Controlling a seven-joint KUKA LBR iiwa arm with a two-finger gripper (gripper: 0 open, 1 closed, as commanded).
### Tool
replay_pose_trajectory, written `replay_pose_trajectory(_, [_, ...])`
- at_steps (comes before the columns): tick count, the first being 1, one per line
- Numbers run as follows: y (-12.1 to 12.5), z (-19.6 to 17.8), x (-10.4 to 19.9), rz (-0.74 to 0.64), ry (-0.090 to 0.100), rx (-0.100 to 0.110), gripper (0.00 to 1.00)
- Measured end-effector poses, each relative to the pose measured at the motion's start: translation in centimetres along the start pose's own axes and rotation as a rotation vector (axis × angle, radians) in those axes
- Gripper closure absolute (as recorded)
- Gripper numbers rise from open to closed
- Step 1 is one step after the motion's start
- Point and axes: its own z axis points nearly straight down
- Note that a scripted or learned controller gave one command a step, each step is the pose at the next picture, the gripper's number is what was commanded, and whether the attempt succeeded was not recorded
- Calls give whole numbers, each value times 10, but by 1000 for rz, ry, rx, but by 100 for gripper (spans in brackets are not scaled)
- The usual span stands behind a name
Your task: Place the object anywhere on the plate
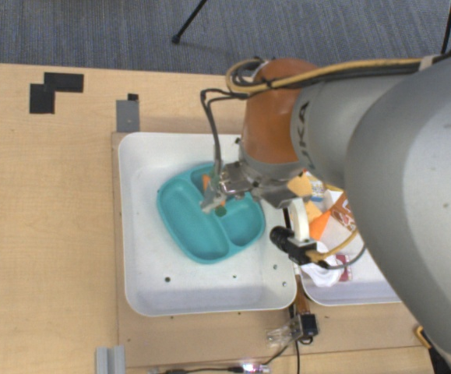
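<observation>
A teal plate (pixel 202 228) with divided sections lies in the left white bin (pixel 143 232). My gripper (pixel 216 195) hangs low over the plate's upper right part, reaching in from the right under the orange wrist band. A small orange bit (pixel 206 181) and a small green bit (pixel 220 210) show right at the gripper's tip, over the plate. Whether they belong to one object, and whether it is held or resting on the plate, is too small to make out.
The right bin (pixel 365 291) is mostly covered by the arm. Several items show at its left side: a yellow and white piece (pixel 309 187), an orange piece (pixel 319 226) and a red-and-white packet (pixel 343 213). The tan bench (pixel 46 232) surrounds the bins.
</observation>
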Motion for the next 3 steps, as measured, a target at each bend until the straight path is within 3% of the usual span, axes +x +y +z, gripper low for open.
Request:
replay_pose_trajectory(1, [1,-11,1,-4,1,-3,100])
replay_pose_trajectory(2, [-2,-36,88,-163,1,-1,100])
replay_pose_trajectory(3, [-2,-36,88,-162,0,-1,0])
